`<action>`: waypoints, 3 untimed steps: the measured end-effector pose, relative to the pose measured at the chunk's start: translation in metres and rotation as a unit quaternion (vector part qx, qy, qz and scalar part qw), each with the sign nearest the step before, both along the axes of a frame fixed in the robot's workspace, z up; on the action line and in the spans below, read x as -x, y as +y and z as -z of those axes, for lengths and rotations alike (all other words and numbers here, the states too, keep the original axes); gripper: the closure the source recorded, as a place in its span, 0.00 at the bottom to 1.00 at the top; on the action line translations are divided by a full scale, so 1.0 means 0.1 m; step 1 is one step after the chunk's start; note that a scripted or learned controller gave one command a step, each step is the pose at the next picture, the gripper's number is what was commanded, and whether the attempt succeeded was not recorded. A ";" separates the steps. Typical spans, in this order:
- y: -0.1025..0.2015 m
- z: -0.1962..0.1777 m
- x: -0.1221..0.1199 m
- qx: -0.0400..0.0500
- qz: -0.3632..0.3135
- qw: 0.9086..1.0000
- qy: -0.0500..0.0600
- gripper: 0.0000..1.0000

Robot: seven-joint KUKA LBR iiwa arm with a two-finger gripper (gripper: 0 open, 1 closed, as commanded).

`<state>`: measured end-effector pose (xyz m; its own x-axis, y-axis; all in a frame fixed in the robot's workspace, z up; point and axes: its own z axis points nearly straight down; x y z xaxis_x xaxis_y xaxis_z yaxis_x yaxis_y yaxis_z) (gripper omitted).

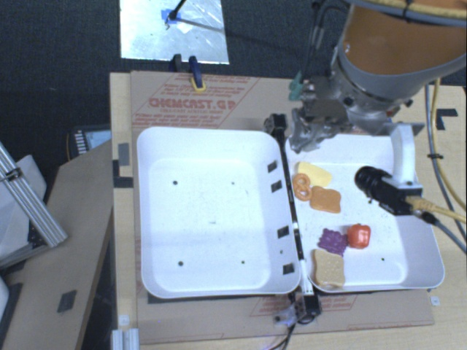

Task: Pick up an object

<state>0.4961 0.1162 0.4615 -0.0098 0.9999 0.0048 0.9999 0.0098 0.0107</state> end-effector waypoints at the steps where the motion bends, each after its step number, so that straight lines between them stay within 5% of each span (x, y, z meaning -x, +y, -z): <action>1: 0.61 -0.20 -0.02 0.001 0.000 1.000 0.003 1.00; 2: 1.07 -0.41 -0.08 0.001 0.001 1.000 0.003 1.00; 3: 1.05 -0.51 -0.09 0.001 0.000 1.000 0.003 1.00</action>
<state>0.5048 0.2210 0.5124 -0.0094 1.0000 0.0029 0.9999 0.0094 0.0041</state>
